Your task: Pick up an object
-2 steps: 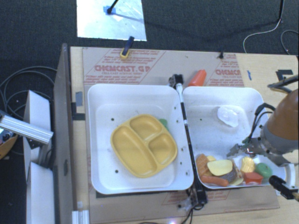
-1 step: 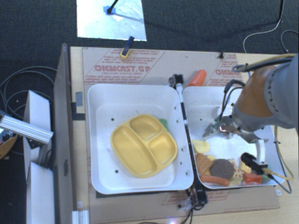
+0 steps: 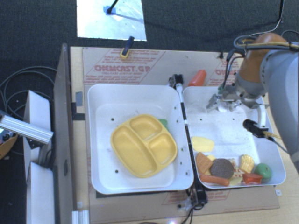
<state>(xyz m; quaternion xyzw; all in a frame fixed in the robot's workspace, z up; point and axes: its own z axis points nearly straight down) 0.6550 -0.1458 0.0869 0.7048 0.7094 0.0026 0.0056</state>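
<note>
Over the far end of the right bin (image 3: 227, 133), my gripper (image 3: 223, 102) hangs low above bare white floor, with nothing under it to take. From this slanted height the tool reads as a small pale cluster, so I cannot tell whether it is spread or pressed together, and I see nothing held in it. The things worth picking lie well apart from me, crowded at the bin's near end: a pale yellow piece (image 3: 202, 144), a brown patty (image 3: 222, 168), a corn cob (image 3: 246, 163), a green ball (image 3: 264, 171), and red and orange bits wedged among them. I judge they sit heaped there because the bin's wall stops them, which leaves little room to come down around any single one; the yellow piece, lying a little clear of the heap, looks the easiest. An orange piece (image 3: 197, 78) rests on the bench just beyond the bins. In the left bin (image 3: 100, 125) a yellow divided tray (image 3: 142, 146) covers most of a green thing (image 3: 162, 122), whose shape I cannot make out. My own wrist and a dark fitting (image 3: 253, 127) overlap the right bin's far side.
</note>
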